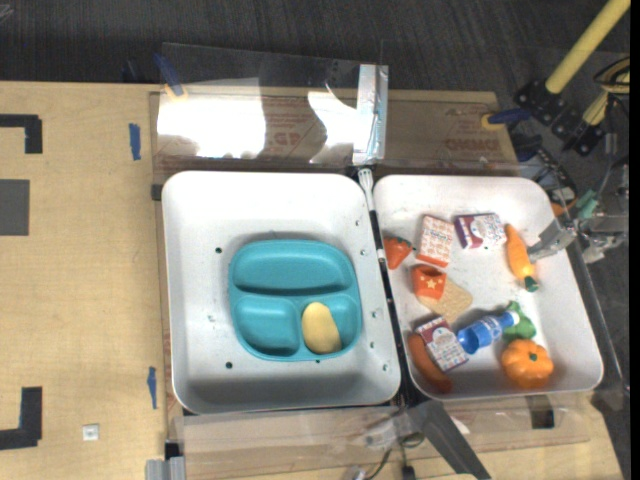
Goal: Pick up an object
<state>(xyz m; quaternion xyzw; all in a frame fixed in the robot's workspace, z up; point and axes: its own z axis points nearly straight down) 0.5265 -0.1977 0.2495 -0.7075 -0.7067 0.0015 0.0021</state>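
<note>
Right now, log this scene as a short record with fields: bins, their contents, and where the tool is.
left bin: holds a teal divided tray
tray contents: a yellow potato-like piece in the lower right compartment
right bin: toy food, loosely piled
right bin items: carrot, small pumpkin, blue bottle, two small cartons, orange star block
tool: at the right bin's right rim, beside the carrot
held: nothing seen between its fingers

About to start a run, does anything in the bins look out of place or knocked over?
Nothing looks spilled or damaged. The right bin holds a loose jumble of toy food lying at odd angles; the yellow piece sits neatly in the teal tray.
</note>
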